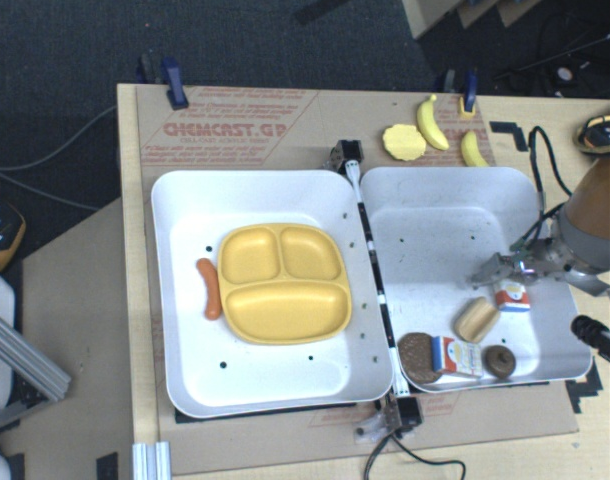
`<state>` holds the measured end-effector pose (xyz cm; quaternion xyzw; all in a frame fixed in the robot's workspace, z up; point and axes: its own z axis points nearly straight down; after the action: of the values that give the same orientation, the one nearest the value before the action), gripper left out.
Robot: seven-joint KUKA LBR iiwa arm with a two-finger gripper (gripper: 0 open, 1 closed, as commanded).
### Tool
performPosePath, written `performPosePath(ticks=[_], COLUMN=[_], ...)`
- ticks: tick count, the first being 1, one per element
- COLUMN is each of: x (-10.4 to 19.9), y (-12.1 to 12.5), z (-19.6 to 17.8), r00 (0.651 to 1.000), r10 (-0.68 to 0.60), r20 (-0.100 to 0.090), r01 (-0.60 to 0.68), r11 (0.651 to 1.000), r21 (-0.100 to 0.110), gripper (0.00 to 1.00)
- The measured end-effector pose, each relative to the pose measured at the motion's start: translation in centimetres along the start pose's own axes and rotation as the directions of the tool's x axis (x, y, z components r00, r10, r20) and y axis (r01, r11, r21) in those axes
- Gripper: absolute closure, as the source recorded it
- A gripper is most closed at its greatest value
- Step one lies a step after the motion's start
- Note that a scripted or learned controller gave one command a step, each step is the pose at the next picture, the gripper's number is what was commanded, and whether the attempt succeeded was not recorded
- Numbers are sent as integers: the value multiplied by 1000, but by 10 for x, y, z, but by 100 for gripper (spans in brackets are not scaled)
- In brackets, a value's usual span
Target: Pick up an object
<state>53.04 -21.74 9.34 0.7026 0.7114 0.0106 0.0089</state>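
My gripper (505, 266) reaches in from the right and hangs low over the right bin (435, 218). It sits just above a small red and white carton (513, 299) and a tan bread roll (477, 318). Along the bin's front edge lie a brown round cookie (417, 354), a blue, white and red carton (458, 356) and a chocolate donut (500, 360). Nothing is seen held in the gripper.
The left bin (185, 218) holds a yellow divided plate (283, 282) with an orange sausage (211, 288) beside its left edge. On the bench behind the right bin lie two bananas (432, 124) (473, 149) and a yellow lumpy piece (404, 142). Cables run at the right.
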Motion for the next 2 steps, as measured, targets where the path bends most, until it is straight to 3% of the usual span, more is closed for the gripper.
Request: performPosePath(ticks=[1, 2], x=[-1, -6], y=[-16, -18], z=[7, -2], r00=[1000, 1000], r10=[6, 11], r20=[-5, 3], r01=[-6, -11], r11=[1000, 1000], r21=[25, 26], gripper=[0, 100])
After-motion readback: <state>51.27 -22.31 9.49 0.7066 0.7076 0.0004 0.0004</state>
